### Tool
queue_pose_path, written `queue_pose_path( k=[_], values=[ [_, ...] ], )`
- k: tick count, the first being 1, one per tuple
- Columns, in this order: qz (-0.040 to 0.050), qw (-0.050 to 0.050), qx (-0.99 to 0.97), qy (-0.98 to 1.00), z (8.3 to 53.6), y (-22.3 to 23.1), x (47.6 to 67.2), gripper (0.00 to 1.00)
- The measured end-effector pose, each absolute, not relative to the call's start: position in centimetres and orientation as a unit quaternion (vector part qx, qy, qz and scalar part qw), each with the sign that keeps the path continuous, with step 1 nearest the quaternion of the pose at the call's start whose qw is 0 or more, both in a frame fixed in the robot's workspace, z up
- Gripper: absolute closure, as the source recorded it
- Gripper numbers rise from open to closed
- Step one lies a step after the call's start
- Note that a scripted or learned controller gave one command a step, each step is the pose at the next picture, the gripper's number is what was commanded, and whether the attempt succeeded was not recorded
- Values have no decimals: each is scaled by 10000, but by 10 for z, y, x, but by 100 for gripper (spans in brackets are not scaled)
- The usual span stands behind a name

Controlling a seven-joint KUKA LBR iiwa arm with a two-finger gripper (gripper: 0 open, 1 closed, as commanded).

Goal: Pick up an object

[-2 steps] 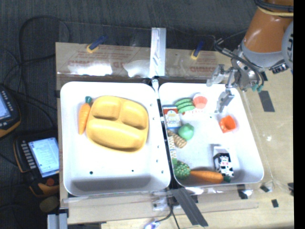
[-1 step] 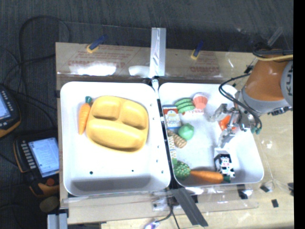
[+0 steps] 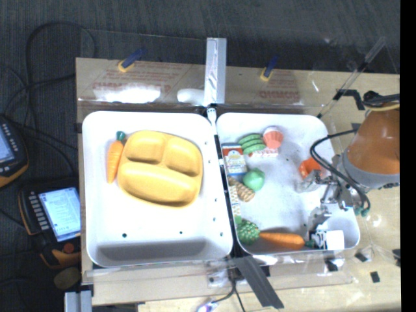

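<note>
My gripper [image 3: 312, 201] hangs low over the right side of the right bin [image 3: 286, 123], its two fingers spread open with only bare bin floor between them. An orange toy piece [image 3: 308, 168] lies just above it, and an orange carrot [image 3: 281, 240] lies below and to its left along the front wall. A white box [image 3: 333, 240] sits in the bin's front right corner, close under the gripper. Further left are a green ball [image 3: 254, 179], a small carton [image 3: 234, 160], a green leafy piece [image 3: 250, 142], a pink shell-like toy [image 3: 273, 137] and a broccoli piece [image 3: 246, 229].
The left bin [image 3: 156, 239] holds a yellow divided plate [image 3: 160, 166] and a small carrot [image 3: 114, 157] by its left wall. A divider wall separates the two bins. The arm's orange band [image 3: 380, 145] stands over the right bin's right rim.
</note>
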State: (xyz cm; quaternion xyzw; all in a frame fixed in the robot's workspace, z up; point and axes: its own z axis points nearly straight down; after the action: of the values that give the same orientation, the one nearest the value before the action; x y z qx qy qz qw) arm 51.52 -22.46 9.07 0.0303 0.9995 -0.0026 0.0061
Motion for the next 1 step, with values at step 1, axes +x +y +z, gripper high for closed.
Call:
queue_pose_path(
  k=[1],
  values=[
    [-55,172,204,9996,93,-223,496,0]
  ],
)
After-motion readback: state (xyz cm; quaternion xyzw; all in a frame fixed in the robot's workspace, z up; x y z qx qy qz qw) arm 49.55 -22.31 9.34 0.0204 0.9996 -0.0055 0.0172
